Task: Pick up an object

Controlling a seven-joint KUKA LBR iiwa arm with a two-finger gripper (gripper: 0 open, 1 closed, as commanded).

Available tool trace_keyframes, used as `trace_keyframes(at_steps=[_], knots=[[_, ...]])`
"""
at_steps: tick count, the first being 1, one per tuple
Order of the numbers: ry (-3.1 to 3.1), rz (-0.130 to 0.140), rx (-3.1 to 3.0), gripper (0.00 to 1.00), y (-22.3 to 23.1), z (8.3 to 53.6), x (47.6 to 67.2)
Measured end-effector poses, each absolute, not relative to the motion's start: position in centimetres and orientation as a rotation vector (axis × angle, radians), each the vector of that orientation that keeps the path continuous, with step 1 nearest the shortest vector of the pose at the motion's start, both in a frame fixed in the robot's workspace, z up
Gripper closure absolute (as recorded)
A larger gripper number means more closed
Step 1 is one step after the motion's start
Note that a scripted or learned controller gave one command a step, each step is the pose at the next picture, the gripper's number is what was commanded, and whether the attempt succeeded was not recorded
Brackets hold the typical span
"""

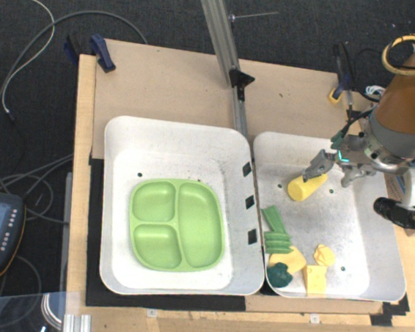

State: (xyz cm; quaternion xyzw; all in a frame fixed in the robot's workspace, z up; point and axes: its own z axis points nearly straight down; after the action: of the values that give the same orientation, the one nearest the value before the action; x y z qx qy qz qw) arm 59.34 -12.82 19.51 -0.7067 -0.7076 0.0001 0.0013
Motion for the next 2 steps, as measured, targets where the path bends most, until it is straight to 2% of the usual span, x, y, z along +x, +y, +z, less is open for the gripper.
trace_keyframes(at_steps=[1, 2], knots=[[-2.221, 0.000, -2.219, 0.00, -12.8, 19.5, 59.3], [-2.220, 0.004, -2.218, 0.00, -12.9, 17.4, 60.0]])
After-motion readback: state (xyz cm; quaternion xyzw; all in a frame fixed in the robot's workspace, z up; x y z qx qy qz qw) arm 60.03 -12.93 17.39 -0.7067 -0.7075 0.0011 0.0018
